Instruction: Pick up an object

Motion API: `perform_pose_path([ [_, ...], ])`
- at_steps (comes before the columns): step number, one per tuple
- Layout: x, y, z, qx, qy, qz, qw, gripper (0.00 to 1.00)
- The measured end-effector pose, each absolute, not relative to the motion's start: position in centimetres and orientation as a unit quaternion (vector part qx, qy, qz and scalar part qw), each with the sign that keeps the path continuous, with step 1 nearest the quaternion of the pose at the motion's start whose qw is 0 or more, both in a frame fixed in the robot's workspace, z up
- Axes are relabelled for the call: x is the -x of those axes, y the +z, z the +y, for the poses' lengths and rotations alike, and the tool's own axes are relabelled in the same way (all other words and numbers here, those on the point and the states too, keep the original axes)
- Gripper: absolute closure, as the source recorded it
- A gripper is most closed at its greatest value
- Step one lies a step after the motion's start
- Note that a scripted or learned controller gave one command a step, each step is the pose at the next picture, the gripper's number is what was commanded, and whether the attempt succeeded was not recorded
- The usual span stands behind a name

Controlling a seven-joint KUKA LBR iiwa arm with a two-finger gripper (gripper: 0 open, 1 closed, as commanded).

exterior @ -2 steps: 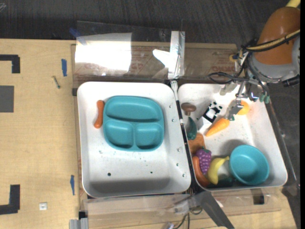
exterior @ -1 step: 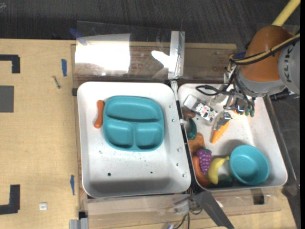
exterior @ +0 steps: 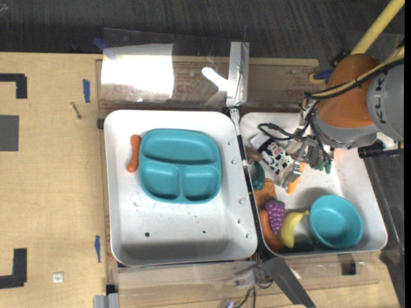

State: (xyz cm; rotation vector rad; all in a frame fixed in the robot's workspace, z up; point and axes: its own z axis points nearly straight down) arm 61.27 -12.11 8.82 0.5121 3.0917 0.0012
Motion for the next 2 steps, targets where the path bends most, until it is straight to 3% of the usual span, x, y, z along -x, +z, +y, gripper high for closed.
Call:
perform_pose_path([
  [1,-55.5,17.4,-17.7,-0.335,-0.0003,0.942,0.005,0.00],
  [2,-63.5,8.9,-11.9,-0.386,0.0012,0.922,0.006,0.00],
])
